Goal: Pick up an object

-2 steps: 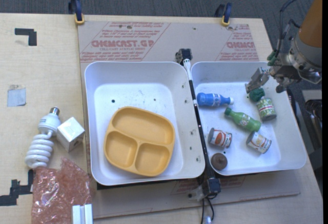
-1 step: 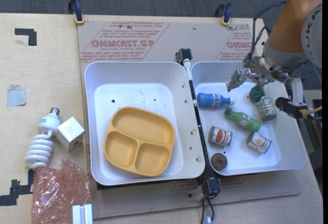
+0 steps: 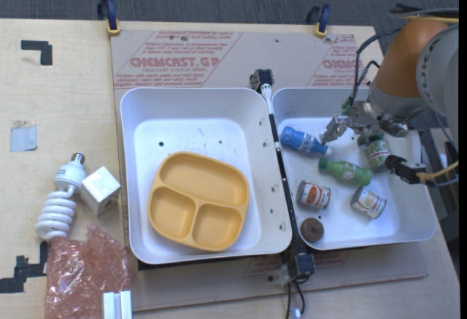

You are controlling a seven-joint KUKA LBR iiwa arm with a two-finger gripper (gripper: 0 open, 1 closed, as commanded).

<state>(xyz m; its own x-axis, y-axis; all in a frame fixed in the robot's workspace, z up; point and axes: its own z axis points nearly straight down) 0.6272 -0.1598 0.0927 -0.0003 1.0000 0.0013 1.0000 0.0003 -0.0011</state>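
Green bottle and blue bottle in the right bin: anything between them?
Camera view: only bare white bin floor between blue bottle and green bottle.

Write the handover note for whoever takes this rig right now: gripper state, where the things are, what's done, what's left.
Gripper: low in the right bin, beside the blue bottle; nothing visibly between its fingers.
Right bin also holds the green bottle, a second green bottle under the wrist, two cans and a small brown disc.
Left bin holds the yellow divided tray.
Done: nothing lifted.
Left: grasp one object and raise it.
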